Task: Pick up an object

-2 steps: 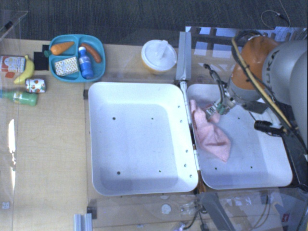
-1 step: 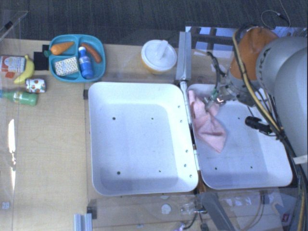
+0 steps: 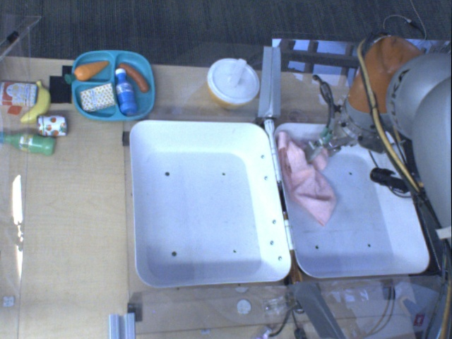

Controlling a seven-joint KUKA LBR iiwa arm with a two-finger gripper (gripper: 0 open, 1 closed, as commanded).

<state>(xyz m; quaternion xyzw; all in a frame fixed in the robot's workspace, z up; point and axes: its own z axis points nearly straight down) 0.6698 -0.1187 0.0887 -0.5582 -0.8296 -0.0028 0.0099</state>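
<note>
A crumpled pink cloth point(image 3: 305, 182) lies in the left part of the right white bin point(image 3: 374, 242), against the wall shared with the other bin. My gripper point(image 3: 323, 145) is low over the cloth's upper right corner, where the fabric bunches up toward it. The grey arm and its orange band point(image 3: 385, 62) come in from the upper right. The tip is small and partly hidden by its own metal parts.
The left white bin point(image 3: 205, 203) sits beside the right one. Behind it stand a white lidded bowl point(image 3: 233, 82) and a blue divided plate point(image 3: 145, 69) of toy food. A banana point(image 3: 39, 103), a can point(image 3: 51, 125) and a green bottle point(image 3: 28, 143) lie far left.
</note>
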